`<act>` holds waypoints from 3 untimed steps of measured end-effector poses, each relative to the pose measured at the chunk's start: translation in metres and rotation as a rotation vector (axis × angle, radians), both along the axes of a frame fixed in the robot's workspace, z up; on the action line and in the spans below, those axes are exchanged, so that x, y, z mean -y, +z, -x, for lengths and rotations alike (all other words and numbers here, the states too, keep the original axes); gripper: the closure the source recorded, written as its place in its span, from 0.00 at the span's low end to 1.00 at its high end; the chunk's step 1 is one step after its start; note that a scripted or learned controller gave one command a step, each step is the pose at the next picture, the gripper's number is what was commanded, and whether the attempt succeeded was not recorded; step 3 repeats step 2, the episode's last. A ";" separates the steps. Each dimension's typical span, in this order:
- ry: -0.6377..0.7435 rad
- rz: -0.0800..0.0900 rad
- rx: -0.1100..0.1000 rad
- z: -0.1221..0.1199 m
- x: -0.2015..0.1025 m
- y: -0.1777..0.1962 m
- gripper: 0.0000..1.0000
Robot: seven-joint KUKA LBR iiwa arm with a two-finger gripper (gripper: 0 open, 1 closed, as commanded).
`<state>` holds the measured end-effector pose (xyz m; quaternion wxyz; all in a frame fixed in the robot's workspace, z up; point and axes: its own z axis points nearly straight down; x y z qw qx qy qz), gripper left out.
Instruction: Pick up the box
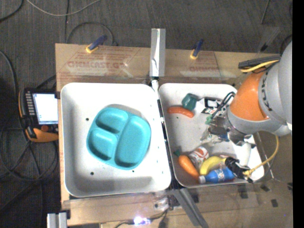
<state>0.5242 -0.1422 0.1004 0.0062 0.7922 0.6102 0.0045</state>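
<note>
In the right bin (169,141), a small black-and-white box (209,102) lies near the far wall, partly covered by the arm's cables. The gripper (214,129) hangs low over the middle of this bin, just nearer than the box and under the orange-banded wrist (247,103). The wrist and cables hide its tip, and nothing can be seen held in it.
Also in the right bin are a teal block (190,100), a red sausage (180,111), a can (199,154), a carrot (187,165), a banana (212,164) and a blue bottle (218,175). The left bin (71,127) holds a teal divided plate (118,137).
</note>
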 end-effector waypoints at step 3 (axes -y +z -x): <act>-0.069 -0.001 0.001 0.035 0.035 -0.008 0.00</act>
